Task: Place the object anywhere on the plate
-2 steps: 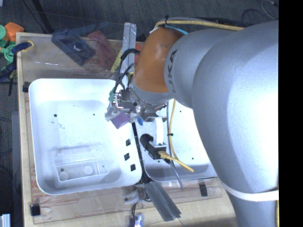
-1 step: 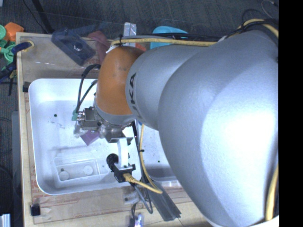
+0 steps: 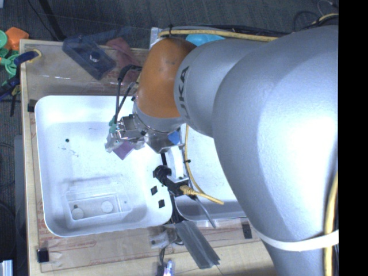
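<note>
My gripper (image 3: pixel 122 138) hangs over the right half of the left white bin (image 3: pixel 52 131), at the end of the big grey arm with its orange band (image 3: pixel 164 76). A small purple object (image 3: pixel 123 150) shows between the metal fingertips and is lifted off the bin floor, so the gripper is shut on it. The plate (image 3: pixel 95 183) is a clear, shallow rectangular dish lying in the near left part of the same bin, below and left of the gripper. It is hard to make out against the white floor.
The arm covers most of the right bin (image 3: pixel 221 214). A yellow cable (image 3: pixel 201 196) runs over the divider between the bins. A dark grey tool (image 3: pixel 86 55) lies on the bench behind the left bin, and coloured toys (image 3: pixel 8 53) sit at the far left.
</note>
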`<state>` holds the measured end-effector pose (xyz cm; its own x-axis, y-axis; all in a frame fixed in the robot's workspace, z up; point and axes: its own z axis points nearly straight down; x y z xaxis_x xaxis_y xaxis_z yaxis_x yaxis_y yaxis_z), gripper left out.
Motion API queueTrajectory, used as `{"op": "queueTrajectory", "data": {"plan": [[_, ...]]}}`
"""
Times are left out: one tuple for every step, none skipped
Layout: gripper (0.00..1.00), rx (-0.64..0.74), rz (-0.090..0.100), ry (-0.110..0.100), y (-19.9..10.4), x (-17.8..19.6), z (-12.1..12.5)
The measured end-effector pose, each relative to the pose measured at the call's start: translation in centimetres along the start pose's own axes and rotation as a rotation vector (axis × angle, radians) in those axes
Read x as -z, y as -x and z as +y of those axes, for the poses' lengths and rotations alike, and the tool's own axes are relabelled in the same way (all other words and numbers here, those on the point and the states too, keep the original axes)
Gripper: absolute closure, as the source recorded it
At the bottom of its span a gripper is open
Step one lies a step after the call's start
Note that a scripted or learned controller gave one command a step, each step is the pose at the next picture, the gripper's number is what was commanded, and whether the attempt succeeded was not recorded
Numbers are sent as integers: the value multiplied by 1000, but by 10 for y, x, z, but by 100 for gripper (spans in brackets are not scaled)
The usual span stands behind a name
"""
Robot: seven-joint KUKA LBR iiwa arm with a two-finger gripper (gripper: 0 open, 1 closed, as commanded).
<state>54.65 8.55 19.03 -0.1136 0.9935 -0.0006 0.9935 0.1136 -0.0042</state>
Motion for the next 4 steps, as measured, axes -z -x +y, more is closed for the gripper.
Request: {"op": "queueTrajectory", "data": {"plan": [[100,1,0,1,-81,16,-14],[100,1,1,-1,-23,42,7],[100,-108,0,-4,-38,-83,-31],[100,119,0,3,27,1,-46]]}}
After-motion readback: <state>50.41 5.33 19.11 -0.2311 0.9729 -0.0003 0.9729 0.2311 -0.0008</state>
